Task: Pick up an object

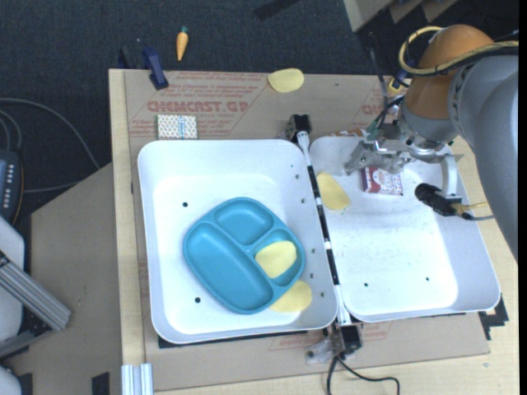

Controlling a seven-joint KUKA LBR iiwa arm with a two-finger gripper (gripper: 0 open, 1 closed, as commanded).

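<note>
Where the arm reaches over the right bin (461,290), a small red and white packet (384,180) is seen lying flat on the bin's floor near its far edge, directly beneath the gripper (380,151). The packet is partly covered by the metal parts above it, so its full outline and its print cannot be made out. Whether it is touched by the gripper cannot be told, nor can the gripper's opening be judged, since the tips are lost against the wrist hardware. Just to the packet's left, a pale yellow chip-like piece (333,192) is set against the bin's left wall. A black fitting with a cable (436,197) is seen to the packet's right. In the left bin (165,188), a blue divided plate (239,253) is placed with one yellow piece (277,257) in a compartment and another yellow piece (291,298) at its near rim. On the board beyond the bins, a further yellow piece (286,80) and a small patterned packet (177,126) are laid.
</note>
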